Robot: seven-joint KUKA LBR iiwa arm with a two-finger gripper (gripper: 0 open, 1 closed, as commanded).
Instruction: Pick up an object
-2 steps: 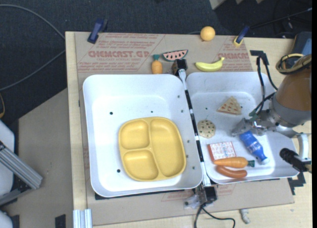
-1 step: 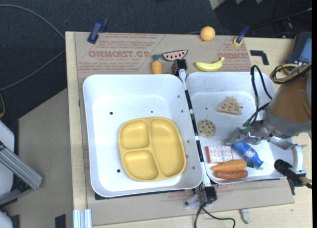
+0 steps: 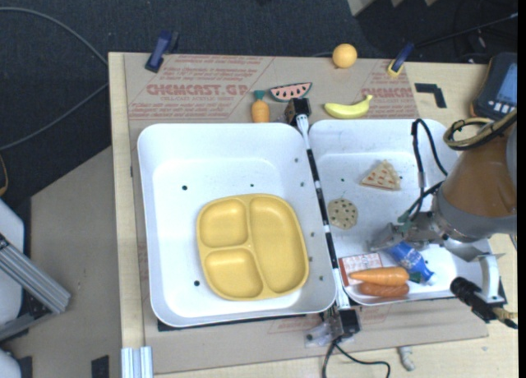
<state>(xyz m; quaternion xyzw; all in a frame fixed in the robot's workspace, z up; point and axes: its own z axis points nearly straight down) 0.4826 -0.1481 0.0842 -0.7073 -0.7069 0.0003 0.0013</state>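
Blue crinkled wrapper-like object [image 3: 408, 260], lying in the lower part of the right white bin [image 3: 362, 142], looks like my nearest candidate, since my gripper [image 3: 400, 235] sits just above and beside it. Next to it, toward the bin's near wall, lie an orange toy carrot [image 3: 378, 275] and a reddish sausage-shaped toy [image 3: 384, 290], the two touching each other. Farther up the same bin rest a brown round cookie with dark chips [image 3: 342, 213] and a tan triangular cracker wedge [image 3: 380, 176], both well apart from me.

To do this step well, I judge I should centre over the blue piece before closing, since the carrot sits right against it and a sloppy descent could pinch both or push the blue thing under the carrot. I would come straight down, keep clear of the bin wall, and close only once the piece sits between my fingers.

As for my grip, I cannot tell how far open it is; the metal parts at my wrist blur together from this slanted angle, and nothing is visibly held. My tip appears close to or touching the blue object's upper edge, though I cannot say which.

The left white bin [image 3: 164, 163] carries a yellow three-compartment plastic plate [image 3: 251, 246].
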